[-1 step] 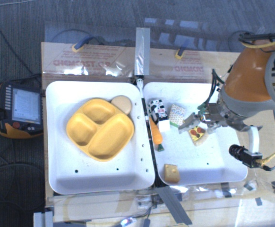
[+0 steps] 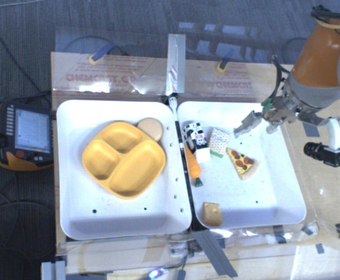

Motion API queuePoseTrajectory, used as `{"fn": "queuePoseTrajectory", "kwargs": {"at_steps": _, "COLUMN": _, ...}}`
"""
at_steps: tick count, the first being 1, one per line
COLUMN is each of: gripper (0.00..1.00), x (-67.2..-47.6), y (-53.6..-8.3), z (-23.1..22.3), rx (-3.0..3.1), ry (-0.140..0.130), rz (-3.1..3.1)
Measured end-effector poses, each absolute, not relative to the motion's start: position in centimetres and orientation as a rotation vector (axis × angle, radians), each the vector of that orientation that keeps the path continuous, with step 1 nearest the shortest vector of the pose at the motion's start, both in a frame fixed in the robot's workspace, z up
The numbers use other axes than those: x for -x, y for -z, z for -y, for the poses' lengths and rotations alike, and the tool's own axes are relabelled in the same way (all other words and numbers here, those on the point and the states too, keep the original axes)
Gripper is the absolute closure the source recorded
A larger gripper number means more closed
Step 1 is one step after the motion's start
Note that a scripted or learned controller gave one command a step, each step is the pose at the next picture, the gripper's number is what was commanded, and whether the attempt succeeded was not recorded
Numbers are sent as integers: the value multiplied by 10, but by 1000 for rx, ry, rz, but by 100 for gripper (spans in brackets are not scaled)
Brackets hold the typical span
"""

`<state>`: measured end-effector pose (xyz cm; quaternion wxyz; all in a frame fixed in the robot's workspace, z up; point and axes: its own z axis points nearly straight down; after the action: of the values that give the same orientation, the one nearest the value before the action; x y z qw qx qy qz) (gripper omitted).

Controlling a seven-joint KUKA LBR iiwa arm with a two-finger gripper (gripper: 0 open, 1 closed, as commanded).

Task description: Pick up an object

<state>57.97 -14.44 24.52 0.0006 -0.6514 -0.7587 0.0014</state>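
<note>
Objects for picking lie mostly in the right bin [image 2: 287, 197], while the left bin [image 2: 70, 214] carries a yellow divided tray [image 2: 124, 159] with a small tan disc [image 2: 151, 128] touching its upper right edge. Going right, past the ridge where the two bins meet, a black-and-white cow toy [image 2: 194, 134] rests near the bin's left wall, with a white block [image 2: 203, 154] just under it and an orange carrot [image 2: 193, 164] along the wall. Beside them are a patterned flat card [image 2: 219, 140], then a pizza slice [image 2: 241, 161], and a tan cube [image 2: 212, 213] sits apart near the front wall. They seem scattered loosely, probably so that a grasp from above can reach each one. The gripper [image 2: 253, 121] hangs over the upper right part of this bin, above and to the right of the pizza slice, with nothing between its fingers; whether they are spread or pressed together I cannot tell. Both bins stand on a cardboard-covered bench [image 2: 123, 74], with dark carpet [image 2: 18, 39] around and a handheld pendant [image 2: 24, 134] on the floor at left.
</note>
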Motion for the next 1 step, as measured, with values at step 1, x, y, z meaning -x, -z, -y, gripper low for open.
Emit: {"fn": "queuePoseTrajectory", "kwargs": {"at_steps": 1, "gripper": 0, "x": -546, "y": -121, "z": 167, "rx": 2134, "ry": -4, "rz": 2299}}
